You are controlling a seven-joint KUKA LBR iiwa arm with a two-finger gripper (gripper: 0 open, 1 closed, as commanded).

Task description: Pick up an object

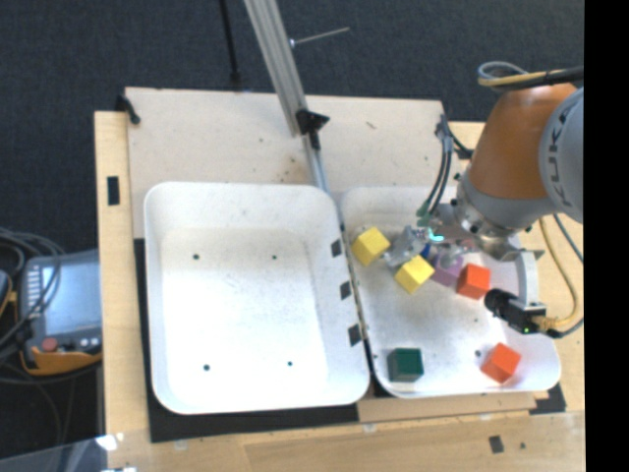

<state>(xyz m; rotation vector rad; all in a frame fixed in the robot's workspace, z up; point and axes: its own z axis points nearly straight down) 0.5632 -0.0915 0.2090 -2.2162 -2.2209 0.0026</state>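
The metal gripper [418, 249] sits right of the frame's middle, touching a small yellow cube [414, 273]; I cannot tell its state.

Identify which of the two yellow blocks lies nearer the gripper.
The lower-right yellow block, beside the gripper; the other yellow block sits farther left.

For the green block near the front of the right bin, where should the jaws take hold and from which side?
Take the green block from straight above, across its left and right faces. It sits flat with open floor on both sides, though the bin wall lies close on its left, so the fit there may be tight. The orange block is well clear.
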